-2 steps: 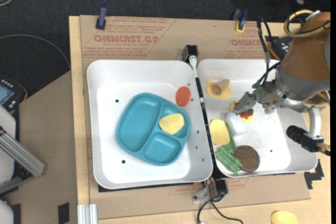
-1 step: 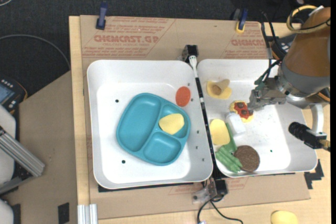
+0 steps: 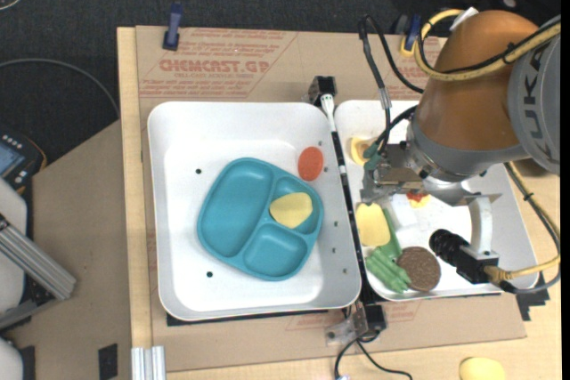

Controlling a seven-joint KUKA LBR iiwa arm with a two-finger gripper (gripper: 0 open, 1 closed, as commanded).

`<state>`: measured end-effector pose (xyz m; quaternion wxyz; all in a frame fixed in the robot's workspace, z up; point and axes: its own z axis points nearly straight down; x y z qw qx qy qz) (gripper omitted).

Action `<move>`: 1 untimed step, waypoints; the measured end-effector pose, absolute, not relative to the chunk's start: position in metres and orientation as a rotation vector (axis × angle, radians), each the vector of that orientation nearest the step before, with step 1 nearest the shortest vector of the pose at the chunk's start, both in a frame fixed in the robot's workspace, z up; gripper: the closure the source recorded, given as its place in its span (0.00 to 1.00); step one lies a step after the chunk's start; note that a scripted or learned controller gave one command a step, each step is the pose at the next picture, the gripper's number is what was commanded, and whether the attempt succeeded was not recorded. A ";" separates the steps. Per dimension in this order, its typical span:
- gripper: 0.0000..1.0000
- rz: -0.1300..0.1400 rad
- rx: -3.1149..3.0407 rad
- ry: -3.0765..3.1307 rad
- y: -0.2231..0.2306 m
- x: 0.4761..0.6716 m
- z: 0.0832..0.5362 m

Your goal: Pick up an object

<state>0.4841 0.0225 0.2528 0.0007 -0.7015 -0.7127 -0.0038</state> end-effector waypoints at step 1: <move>1.00 0.006 -2.222 -2.218 -0.004 0.542 0.181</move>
